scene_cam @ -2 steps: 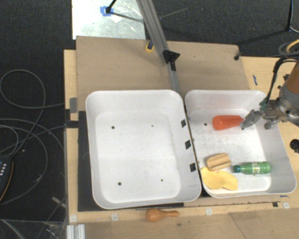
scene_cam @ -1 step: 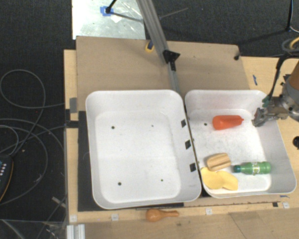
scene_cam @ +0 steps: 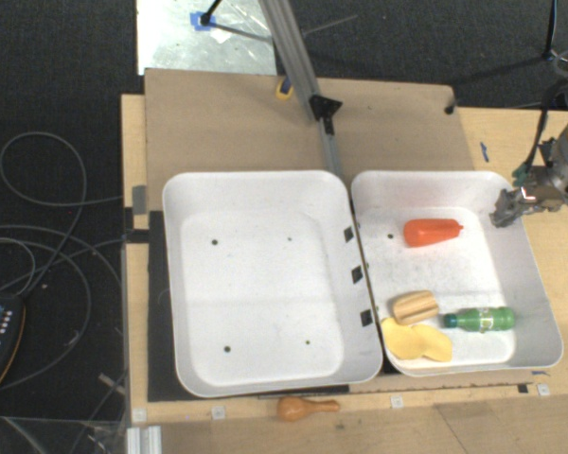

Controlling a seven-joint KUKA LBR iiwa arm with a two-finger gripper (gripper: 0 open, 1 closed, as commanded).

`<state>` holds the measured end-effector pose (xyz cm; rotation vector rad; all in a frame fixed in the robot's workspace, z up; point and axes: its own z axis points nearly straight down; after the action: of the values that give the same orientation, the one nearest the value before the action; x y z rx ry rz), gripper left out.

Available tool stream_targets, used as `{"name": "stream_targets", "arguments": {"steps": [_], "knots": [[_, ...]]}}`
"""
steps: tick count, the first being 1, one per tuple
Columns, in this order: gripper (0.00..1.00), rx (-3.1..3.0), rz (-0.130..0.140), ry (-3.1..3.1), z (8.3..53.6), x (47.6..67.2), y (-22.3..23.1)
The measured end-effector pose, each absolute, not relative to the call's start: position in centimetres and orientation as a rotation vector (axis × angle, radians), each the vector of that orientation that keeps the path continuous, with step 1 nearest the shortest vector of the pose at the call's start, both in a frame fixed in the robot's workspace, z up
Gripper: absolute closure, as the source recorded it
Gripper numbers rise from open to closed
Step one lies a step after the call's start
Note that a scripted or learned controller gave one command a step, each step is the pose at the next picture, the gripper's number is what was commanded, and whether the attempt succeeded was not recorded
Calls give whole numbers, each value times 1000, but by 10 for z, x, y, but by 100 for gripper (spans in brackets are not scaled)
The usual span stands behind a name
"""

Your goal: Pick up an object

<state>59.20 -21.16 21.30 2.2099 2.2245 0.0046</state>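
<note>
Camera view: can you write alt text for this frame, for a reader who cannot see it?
The arm's tool hangs over the right bin's far right rim, holding nothing. That bin holds an orange carrot-like piece, a tan bread roll, a yellow piece and a green bottle lying on its side. An orange pear-shaped object lies on the bench below the left bin.

1. Lighting was even and diffuse from overhead; the two white bins point(scene_cam: 256, 282) read bright, close to washed out on their floors, with little surface detail.
2. Shadows were soft and short: a thin dark edge lay under the orange carrot point(scene_cam: 432, 232) and the green bottle point(scene_cam: 481, 320).
3. A pale panel point(scene_cam: 204, 22) at the top glared strongly against the dark carpet point(scene_cam: 57, 64).
4. The picture was low in resolution and slightly soft throughout; the gripper point(scene_cam: 507, 206) at the right edge appeared blurred, its fingers indistinct.
5. Straight bench point(scene_cam: 293, 126) edges showed no marked bending.
</note>
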Motion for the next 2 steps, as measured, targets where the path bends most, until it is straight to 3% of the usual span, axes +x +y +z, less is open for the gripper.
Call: {"name": "stream_targets", "arguments": {"steps": [1,2], "knots": [[100,2207,7,2222,279,593,-212],[100,2210,4,2225,299,594,-212]]}}
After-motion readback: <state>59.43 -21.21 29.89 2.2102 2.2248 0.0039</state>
